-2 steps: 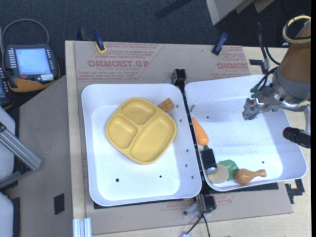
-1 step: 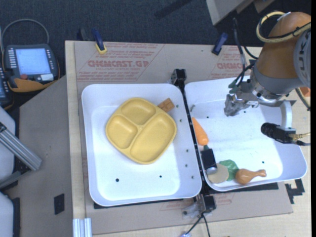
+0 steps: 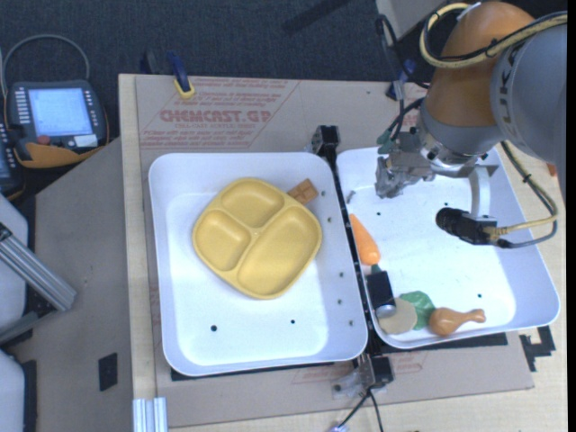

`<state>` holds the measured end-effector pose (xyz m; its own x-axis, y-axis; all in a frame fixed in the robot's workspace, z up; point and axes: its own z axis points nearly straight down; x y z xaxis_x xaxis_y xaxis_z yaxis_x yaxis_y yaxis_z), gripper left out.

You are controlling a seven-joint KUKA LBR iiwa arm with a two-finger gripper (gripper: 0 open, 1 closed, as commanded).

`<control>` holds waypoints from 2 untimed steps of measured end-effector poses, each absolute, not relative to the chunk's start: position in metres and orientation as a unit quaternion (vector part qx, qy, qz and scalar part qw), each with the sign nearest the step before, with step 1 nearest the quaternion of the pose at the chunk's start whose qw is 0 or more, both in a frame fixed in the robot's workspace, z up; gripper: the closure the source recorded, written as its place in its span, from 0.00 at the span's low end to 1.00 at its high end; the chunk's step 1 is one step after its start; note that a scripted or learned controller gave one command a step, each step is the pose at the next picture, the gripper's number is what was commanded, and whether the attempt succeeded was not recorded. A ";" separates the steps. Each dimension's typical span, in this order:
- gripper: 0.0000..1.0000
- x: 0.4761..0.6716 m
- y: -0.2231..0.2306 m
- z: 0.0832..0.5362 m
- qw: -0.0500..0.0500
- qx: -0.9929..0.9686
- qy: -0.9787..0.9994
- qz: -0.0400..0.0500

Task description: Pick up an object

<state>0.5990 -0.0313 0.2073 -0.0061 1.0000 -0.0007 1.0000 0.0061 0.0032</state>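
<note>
In the right bin [image 3: 504,282], an orange carrot [image 3: 364,238] lies by the left wall. Toward the front sit a black block [image 3: 379,287], a beige round piece [image 3: 399,318], a green piece [image 3: 419,301] and a brown drumstick [image 3: 453,317]. My gripper [image 3: 393,181] hangs over the back left of this bin, above and slightly right of the carrot, with nothing seen in it. In the left bin [image 3: 180,277] a yellow divided plate [image 3: 258,236] lies with a small brown block [image 3: 303,190] at its back right edge.
A black cable plug [image 3: 464,224] from the arm hangs over the middle of the right bin. A black clamp [image 3: 325,139] stands at the back between the bins. A teach pendant [image 3: 58,122] sits far left, off the bench.
</note>
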 end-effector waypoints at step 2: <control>1.00 0.613 0.059 0.208 0.000 0.705 0.709 0.001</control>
